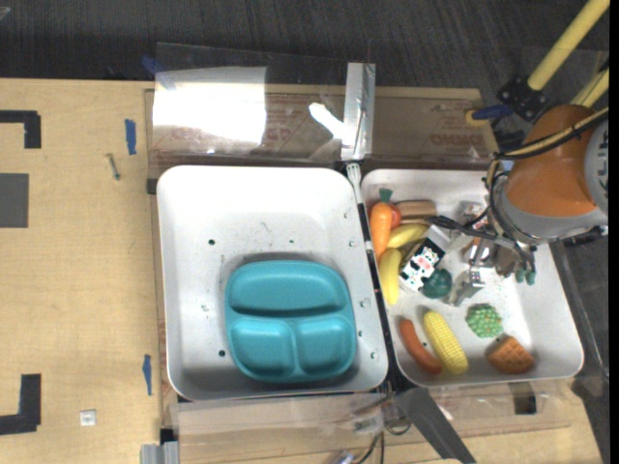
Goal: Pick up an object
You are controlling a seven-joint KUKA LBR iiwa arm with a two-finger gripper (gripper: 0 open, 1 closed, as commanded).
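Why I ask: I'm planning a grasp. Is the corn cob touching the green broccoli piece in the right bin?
Apart. The camera view shows bare white bin floor between the corn cob and the broccoli.

Robotics lab: wooden bench (68, 288), white bins (184, 201), toy food (445, 341).

The tan surface (77, 288) carries two shallow white bins touching side by side: the left bin (193, 211) and the right bin (556, 307). Black corner marks (24, 129) and blue tape bits (130, 135) lie on it.
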